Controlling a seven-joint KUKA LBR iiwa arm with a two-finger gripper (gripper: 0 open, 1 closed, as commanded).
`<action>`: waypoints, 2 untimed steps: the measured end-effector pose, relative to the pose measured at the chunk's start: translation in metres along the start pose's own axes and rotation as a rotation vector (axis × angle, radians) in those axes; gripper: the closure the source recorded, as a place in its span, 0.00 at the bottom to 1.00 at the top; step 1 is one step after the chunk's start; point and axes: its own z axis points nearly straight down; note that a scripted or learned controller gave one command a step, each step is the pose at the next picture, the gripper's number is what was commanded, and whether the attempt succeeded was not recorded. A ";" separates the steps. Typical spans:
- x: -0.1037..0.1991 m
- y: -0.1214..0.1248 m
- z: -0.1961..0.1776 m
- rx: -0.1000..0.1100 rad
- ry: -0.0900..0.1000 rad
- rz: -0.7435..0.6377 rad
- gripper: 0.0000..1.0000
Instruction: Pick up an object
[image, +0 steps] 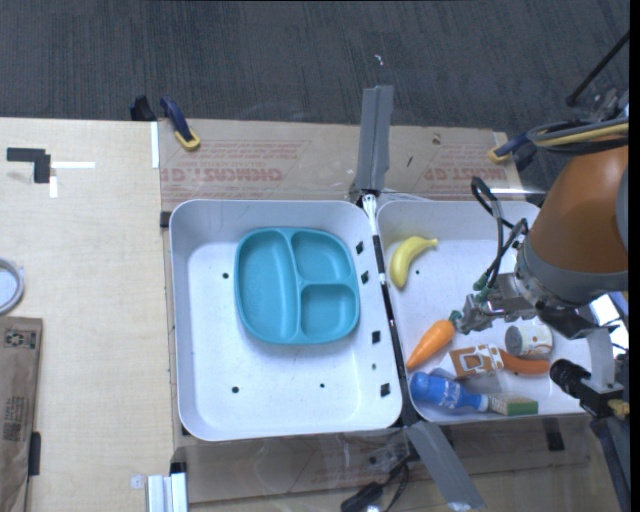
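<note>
Carrot (430, 343) lies just left of the gripper (476, 312).

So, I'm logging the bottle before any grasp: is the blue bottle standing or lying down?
Lying down. The blue bottle rests on its side near the right bin's front edge, below the carrot.

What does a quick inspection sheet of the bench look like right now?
Surface: two white bins side by side; left bin holds a blue divided plate.
Job's things: right bin holds banana, carrot, blue bottle, small carton.
Clutter: tape roll at left edge.
Gripper: gripper low over the right bin, beside the carrot.
Cables: black cables by the arm.
Surroundings: clamps on cardboard.
</note>
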 end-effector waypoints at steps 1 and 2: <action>-0.008 0.033 -0.050 0.001 -0.001 0.064 1.00; -0.008 0.033 -0.050 0.001 -0.001 0.064 0.00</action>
